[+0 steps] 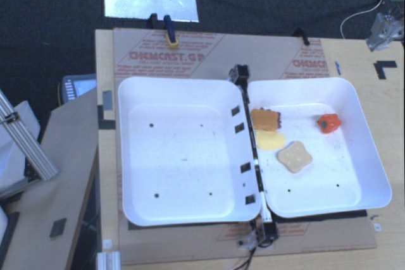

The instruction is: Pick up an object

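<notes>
Four small items (285, 136), shapes indistinct.

Two bins side by side below me, four pieces all in the right one.

The left bin (180, 148) and the right bin (354, 180) sit edge to edge on the bench (209, 50), joined along a middle seam. In the right bin, a toy sandwich (266, 119) lies against the seam wall toward the back. Just in front of it, touching, lies a flat disc (271, 140). A slice of toast (294, 157) lies in front and to the right of the disc, close beside it. A toy pepper (328, 123) sits well apart, toward the bin's right side, level with the sandwich.
</notes>
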Tool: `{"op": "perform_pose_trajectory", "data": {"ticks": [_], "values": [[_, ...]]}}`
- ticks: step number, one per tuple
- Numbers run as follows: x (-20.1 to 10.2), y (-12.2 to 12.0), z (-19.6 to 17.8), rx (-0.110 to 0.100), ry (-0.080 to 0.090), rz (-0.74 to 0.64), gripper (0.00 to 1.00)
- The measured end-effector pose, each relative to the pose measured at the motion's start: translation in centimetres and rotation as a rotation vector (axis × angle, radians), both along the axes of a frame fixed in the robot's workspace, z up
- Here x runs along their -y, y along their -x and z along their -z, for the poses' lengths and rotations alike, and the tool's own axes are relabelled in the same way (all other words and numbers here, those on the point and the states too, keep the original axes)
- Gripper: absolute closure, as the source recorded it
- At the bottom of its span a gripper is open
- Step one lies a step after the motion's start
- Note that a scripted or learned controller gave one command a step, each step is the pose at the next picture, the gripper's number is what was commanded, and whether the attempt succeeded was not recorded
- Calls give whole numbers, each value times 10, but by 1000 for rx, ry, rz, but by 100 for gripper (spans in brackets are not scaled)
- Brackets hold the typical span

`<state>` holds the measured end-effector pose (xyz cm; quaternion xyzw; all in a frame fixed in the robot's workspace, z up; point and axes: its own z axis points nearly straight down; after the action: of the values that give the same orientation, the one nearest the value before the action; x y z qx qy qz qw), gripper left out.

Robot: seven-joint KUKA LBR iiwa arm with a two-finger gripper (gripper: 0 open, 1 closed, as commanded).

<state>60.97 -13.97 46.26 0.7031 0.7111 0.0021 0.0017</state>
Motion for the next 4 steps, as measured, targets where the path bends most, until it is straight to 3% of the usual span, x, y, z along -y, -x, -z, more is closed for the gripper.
{"op": "perform_pose_trajectory", "data": {"ticks": [2, 3, 4], "values": [[-182, -44, -4, -3, -3, -2, 100], [-252, -59, -8, -2, -2, 0, 100], [-365, -10, 34, -9, -2, -5, 100]]}}
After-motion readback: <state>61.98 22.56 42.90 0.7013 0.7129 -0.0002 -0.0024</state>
